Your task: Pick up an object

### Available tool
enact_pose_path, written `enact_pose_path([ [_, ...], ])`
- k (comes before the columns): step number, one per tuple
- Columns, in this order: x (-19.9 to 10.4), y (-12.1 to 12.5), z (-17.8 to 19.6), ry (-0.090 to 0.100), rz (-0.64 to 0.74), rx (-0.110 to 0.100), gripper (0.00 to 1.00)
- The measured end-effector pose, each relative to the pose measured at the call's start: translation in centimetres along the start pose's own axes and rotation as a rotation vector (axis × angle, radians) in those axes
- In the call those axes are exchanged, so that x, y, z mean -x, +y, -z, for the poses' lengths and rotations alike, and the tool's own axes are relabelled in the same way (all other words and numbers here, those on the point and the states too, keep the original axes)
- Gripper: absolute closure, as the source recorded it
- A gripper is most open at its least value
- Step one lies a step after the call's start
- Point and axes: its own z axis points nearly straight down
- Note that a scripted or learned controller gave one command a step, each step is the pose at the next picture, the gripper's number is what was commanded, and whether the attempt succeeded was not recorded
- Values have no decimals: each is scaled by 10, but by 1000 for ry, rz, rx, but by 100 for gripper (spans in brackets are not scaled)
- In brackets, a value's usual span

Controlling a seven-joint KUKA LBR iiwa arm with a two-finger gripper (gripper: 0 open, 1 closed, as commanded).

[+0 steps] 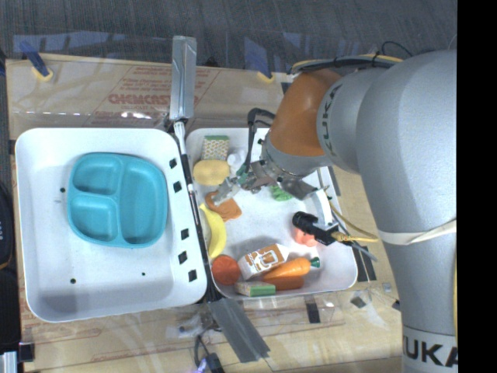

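Over the right bin [260, 225], seen from the fixed overhead camera, the grey arm [388, 130] slants in from the right and hides much of that bin's far corner and right side. Its gripper [230, 188] reaches low toward the bin's left wall. From this angle it cannot be told whether the gripper is spread or pressed together, and nothing can be seen pinched in it. The nearest thing to it is a flat orange piece [224, 207], which lies on the bin floor directly under the gripper's tip; whether the two touch cannot be made out. A yellow rounded fruit [210, 171] sits just beside the gripper toward the far end, and a green-striped pad [215, 145] lies beyond it against the far wall. A banana [216, 233] curves along the left wall just on the near side of the orange piece. A red tomato [226, 269] follows at the near end. A small carton [262, 260] lies tilted beside the tomato, touching a carrot [292, 269], and a green-topped block [256, 289] rests along the near wall. A green scrap [281, 195] shows under the wrist, and a small red thing [305, 238] lies farther right, partly covered. The left bin [46, 270] holds a blue divided plate [116, 200], well apart from the gripper.
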Motion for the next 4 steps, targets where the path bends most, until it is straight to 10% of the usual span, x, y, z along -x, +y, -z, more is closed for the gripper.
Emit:
enact_pose_path([
  [1,0,0,10,0,2,-1,100],
  [2,-30,-15,91,-3,224,5,100],
  [3,-30,-15,91,-2,224,4,0],
  [4,-1,-20,5,2,317,-2,0],
])
